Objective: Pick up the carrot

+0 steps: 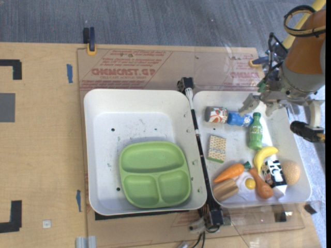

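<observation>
Gripper (261, 101) hovers over far end of right bin (302, 190), fingers spread wide, nothing between them. Carrot (229, 172) lies at near end of same bin, well apart from gripper, beside bread roll (225, 189) and fried egg (247, 182). Green bottle (256, 131), can (216, 115), banana (264, 156) between. Green divided plate (154, 180) sits in left bin (98, 138)
</observation>
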Available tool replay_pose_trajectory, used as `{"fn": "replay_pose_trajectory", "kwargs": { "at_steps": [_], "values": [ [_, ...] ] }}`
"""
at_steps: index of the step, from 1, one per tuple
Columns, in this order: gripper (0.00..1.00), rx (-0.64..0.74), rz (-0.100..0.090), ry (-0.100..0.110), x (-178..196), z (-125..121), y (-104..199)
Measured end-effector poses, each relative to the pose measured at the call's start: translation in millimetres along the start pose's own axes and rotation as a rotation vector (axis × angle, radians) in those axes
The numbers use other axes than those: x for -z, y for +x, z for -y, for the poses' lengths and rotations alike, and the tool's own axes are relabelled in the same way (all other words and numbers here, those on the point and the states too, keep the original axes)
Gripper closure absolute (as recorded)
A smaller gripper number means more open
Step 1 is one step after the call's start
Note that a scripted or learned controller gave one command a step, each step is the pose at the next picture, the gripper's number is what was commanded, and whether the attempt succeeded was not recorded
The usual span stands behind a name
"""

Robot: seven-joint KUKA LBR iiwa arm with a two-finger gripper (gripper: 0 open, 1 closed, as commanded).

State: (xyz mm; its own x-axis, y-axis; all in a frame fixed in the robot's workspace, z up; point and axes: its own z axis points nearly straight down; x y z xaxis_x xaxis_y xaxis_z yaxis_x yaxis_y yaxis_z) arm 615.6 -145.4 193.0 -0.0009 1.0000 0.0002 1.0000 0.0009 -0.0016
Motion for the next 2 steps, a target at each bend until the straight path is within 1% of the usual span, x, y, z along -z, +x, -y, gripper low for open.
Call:
{"fn": "replay_pose_trajectory", "kwargs": {
  "at_steps": [1, 2],
  "values": [
    [0.0, 0.182, -0.002, 0.003, -18.5, 60.1, 32.7],
    [0.0, 0.191, -0.002, 0.006, -50.5, 124.8, 44.0]
  ]
}}
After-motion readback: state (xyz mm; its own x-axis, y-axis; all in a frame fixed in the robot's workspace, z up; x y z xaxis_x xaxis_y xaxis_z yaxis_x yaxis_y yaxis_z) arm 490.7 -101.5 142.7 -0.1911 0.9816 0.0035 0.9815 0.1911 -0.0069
